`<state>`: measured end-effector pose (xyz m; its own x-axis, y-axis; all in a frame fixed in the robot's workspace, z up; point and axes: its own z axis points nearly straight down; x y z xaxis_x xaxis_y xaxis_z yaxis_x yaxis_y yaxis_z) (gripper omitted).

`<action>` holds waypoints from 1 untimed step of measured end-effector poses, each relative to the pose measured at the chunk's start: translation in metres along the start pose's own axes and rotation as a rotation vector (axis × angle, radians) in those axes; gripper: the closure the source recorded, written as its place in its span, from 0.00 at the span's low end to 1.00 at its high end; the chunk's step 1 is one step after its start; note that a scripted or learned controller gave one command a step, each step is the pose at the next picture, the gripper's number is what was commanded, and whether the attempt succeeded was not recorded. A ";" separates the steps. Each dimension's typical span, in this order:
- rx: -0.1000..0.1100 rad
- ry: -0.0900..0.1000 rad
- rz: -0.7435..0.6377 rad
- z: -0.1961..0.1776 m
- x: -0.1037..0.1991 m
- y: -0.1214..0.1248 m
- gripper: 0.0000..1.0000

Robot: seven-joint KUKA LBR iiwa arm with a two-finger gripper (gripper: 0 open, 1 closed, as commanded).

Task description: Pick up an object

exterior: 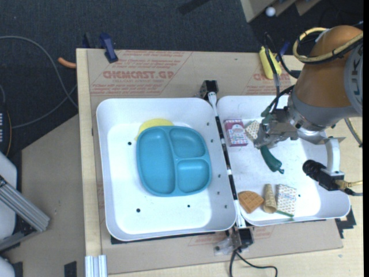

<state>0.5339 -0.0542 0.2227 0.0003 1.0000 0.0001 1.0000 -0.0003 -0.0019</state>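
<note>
Teal plastic tool below gripper, grip unclear, smooth blue divided plate left bin

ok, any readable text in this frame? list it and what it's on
"CHEMCAST GP": red print on the brown protective sheet covering the bench, left of centre.
The same red print repeats at upper right, too faint to read.
Small red packet in the right bin: print too small to read.

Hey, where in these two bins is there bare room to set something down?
Left bin: bare floor runs left of and below the blue divided plate, widest along the near wall. Right bin: a bare patch between the green-handled item and the near snacks. Its far half is crowded: the tool, pink packet and arm.
</note>
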 end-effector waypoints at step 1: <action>-0.001 0.001 -0.001 0.038 0.039 0.032 1.00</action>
<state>0.5661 -0.0152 0.1842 -0.0005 1.0000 0.0006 1.0000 0.0005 -0.0006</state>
